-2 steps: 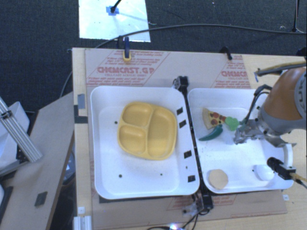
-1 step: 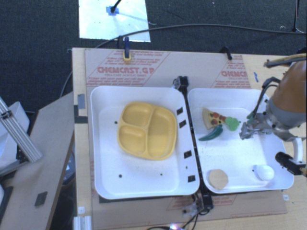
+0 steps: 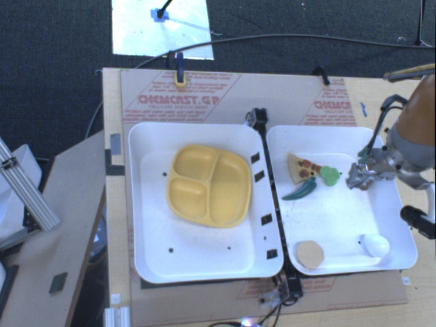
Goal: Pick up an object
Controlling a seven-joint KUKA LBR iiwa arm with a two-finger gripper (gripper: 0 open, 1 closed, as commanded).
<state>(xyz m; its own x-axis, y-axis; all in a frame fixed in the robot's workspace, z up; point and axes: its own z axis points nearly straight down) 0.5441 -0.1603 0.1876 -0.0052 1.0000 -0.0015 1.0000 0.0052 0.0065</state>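
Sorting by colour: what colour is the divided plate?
Yellow; the divided plate shows in the camera view.

Red print reading "CHEMCAST GP" stands on the brown protective sheet that covers the surface, up and to the left of the hand, beyond the far rim of the left bin. A second red print of what seems the same word lies nearer the hand, above it, but is cut off and blurred.

yellow plate, white bins, green pepper
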